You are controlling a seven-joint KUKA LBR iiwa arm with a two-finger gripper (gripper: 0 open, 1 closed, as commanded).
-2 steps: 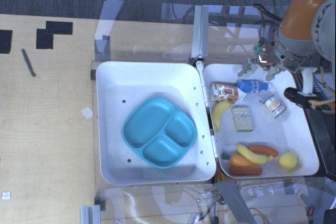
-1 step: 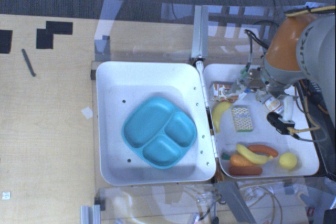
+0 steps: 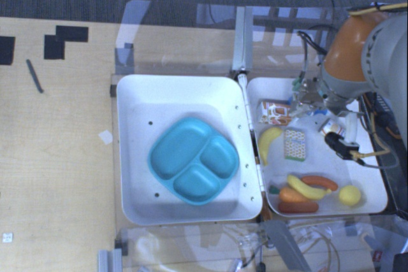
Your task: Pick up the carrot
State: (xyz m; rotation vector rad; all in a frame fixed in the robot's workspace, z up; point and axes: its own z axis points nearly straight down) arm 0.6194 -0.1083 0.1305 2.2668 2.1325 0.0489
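The carrot point(image 3: 289, 195), orange with a small green end at its left, lies near the front edge of the right bin point(image 3: 376, 204). It is wedged between a yellow banana point(image 3: 306, 188) and a reddish sausage-like piece point(image 3: 299, 206). My gripper point(image 3: 308, 104) hangs over the back part of the same bin, beside a printed snack packet point(image 3: 275, 113). It is well behind the carrot and not touching it.
The right bin also holds a yellow pear-like fruit point(image 3: 269, 139), a checkered green-white sachet point(image 3: 294, 144), an orange-red sausage shape point(image 3: 319, 182) and a lemon point(image 3: 349, 195). In the left bin point(image 3: 131, 137) lies a blue compartment plate point(image 3: 194, 160).
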